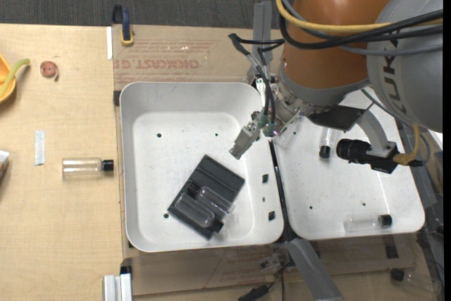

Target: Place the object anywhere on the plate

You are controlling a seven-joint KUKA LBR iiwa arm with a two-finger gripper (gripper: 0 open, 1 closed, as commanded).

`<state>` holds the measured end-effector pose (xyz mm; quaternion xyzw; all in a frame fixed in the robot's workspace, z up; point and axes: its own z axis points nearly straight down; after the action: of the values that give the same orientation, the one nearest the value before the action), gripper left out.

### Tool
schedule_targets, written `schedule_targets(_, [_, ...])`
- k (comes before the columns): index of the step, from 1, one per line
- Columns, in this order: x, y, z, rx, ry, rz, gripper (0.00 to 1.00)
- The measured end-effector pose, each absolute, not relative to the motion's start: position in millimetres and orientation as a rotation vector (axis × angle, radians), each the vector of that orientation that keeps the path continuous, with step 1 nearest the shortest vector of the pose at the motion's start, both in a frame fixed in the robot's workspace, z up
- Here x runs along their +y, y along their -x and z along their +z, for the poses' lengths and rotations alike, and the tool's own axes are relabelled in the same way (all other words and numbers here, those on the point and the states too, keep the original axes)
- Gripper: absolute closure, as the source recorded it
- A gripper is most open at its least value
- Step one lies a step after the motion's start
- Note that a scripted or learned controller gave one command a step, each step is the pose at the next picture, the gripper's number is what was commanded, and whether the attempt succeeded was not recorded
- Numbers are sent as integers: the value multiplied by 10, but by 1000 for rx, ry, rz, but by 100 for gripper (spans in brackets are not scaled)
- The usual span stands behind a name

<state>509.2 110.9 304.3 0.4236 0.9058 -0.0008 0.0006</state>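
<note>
A dark grey plastic tray with moulded compartments lies tilted in the left bin, towards its front middle. My gripper hangs over the right part of that bin, just above and to the right of the tray and apart from it. I see nothing held at its tip. The orange wrist band and the grey arm cover much of the right bin. In the right bin a clear bottle with a black cap lies near the front edge, with a small black piece further back.
On the wooden bench to the left lie a clear bottle, a white strip, a small red disc and an orange-yellow object at the edge. A cardboard sheet lies behind the bins. A black cylinder sticks out under the arm.
</note>
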Motion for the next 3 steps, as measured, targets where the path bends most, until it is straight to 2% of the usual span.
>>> schedule_targets(1, [548, -5640, 4413, 2823, -1375, -2, 0])
schedule_targets(2, [118, -4787, 4420, 2979, -996, -2, 0])
schedule_targets(3, [-728, -5113, 4416, 3092, -539, -2, 0])
